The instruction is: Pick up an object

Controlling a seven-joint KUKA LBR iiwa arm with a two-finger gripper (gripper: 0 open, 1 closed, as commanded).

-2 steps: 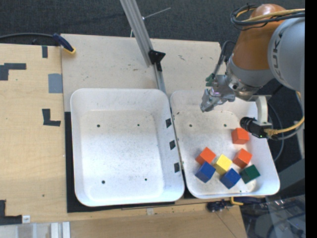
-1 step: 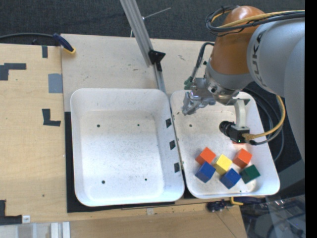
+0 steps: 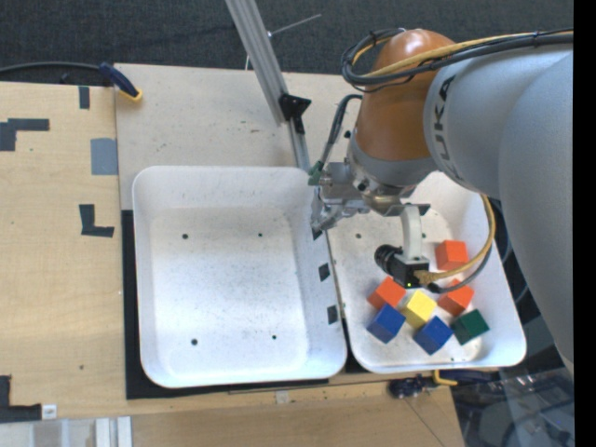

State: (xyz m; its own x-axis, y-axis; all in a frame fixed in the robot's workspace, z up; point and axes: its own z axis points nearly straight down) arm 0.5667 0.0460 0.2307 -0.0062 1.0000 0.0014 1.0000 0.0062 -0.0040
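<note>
Across the wooden tabletop (image 3: 56, 250) two shallow white bins sit side by side, and the grey arm (image 3: 503, 110) with its orange band reaches over the right bin (image 3: 358, 250) from the right edge. The left bin (image 3: 223, 287) carries only faint specks. The tool (image 3: 326, 210) hangs above the meeting rims of the two bins, near the right bin's far left corner. How far it is open I cannot tell from this slant, and no block shows in it. All the candidates lie away from it, clustered toward the right bin's near right corner. The closest is an orange block (image 3: 386, 293), touching a yellow block (image 3: 421, 305), with a blue block (image 3: 385, 323) just beside it at the near edge. A second blue block (image 3: 431, 334), a green block (image 3: 470, 325) and another orange block (image 3: 456, 299) crowd the same corner, and a third orange block (image 3: 452, 252) stands a little apart toward the right rim. They are small, roughly cubic, with no long axis to favour, so the pick likely turns on moving the tool along the bin toward that near right corner and down.
</note>
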